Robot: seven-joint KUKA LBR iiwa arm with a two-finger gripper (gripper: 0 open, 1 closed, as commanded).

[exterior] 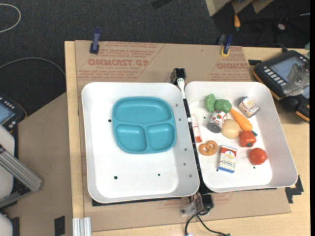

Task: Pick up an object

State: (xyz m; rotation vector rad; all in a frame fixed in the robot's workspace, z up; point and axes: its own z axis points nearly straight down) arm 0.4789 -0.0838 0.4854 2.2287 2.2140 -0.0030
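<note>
I read "CHEMCAST G.P" printed in red on the brown cardboard sheet (123,58) under my bins, upper left; a fainter repeat appears upper right. Small carton labels are illegible.

A robotics lab bench set up for pick-and-place trials.

Two shallow white bins, the left bin (98,132) and the right bin (275,132), sit side by side on a brown cardboard sheet (147,58) printed with a brand name and held at its far edge by a blue clamp (95,41) and a second clamp (226,44). Taking the left bin as landmark: inside it lies a teal divided plate (144,124); in the bin to its right lie small toy foods (231,127); farther right rests a handheld control pendant (283,73); beyond it is dark carpet (74,9) with loose cable (10,14); to its left stands aluminium framing (19,171).
</note>
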